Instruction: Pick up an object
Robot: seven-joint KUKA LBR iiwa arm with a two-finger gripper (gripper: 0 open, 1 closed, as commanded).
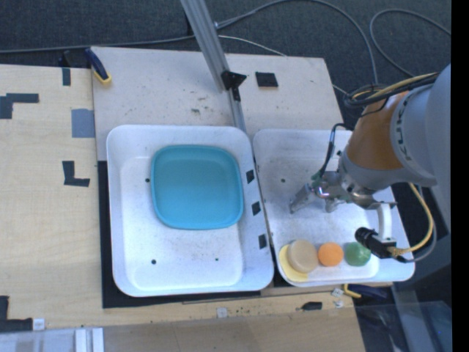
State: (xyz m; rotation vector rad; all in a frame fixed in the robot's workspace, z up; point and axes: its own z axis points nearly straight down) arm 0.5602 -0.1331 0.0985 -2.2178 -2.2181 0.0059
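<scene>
Two white bins (117,196) share the bench: a blue plate (196,186) fills the left one, while my gripper (314,199), fingers spread and empty, hangs above the tan, orange ball (330,254) and green pieces crowded along the right bin's near edge

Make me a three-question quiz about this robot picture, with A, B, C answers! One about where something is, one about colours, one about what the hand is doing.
1. Where is the blue plate?
A. left bin
B. right bin
C. on the bench

2. What colour is the ball between the tan puck and the green ball?
A. red
B. orange
C. purple

3. What is the hand doing?
A. gripping the plate
B. carrying the puck
C. holding nothing, over the right bin

Answers:
1 A, the plate lies in the left bin.
2 B, the middle ball is orange.
3 C, its fingers are spread with bare bin floor beneath.
</scene>
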